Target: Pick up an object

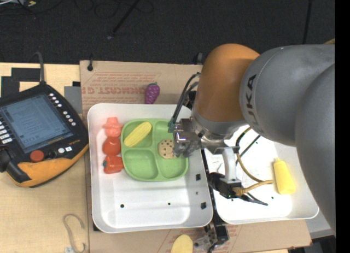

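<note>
The left bin (147,219) holds a green divided plate (145,164) set toward its far right corner. In the plate's far left compartment lies a yellow corn cob (136,133), its long axis running diagonally from the near left to the far right. In the plate's right compartment lies a round speckled cookie (165,148), flat, with no long axis to speak of. The large near compartment shows bare green.

Along the left edge of that bin, beside the plate, three toys stand in a row: a pink one (112,127) farthest back, a red one (111,147) in the middle, and another red one (114,164) nearest.

The right bin (295,211) carries a yellow oblong piece (283,176) near its right edge, with its long axis running from far to near.

The gripper (179,143) hangs over the plate's right compartment, just beside the cookie. I cannot tell whether it is open or closed, nor whether it touches the cookie.

Behind the left bin, a purple grape bunch (152,92) sits on a cardboard sheet (120,85) printed with red lettering, upside down and too faint to read. The grey arm (284,93) bears the letters "KA". A control pendant (38,129) rests at the bench's left edge, and a yellow rounded fruit (182,243) lies at its near edge.
</note>
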You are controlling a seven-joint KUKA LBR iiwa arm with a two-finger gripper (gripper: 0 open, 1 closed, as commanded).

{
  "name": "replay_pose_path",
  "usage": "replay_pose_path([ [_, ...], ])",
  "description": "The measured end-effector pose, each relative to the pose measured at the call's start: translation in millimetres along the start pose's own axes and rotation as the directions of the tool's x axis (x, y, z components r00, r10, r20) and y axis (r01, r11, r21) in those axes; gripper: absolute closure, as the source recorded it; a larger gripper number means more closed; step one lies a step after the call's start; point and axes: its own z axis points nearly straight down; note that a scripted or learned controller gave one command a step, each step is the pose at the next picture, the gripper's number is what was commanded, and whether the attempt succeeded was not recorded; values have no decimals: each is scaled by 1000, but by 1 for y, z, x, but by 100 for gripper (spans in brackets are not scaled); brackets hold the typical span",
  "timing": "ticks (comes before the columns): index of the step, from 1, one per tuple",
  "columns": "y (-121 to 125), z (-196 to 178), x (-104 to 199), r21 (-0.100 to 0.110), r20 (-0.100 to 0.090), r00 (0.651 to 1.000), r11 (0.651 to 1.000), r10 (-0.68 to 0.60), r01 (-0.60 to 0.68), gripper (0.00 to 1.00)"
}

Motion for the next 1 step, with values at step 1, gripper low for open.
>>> replay_pose_path([
  [1,0,1,21,-3,1,1000,1000,2,-2,100],
])
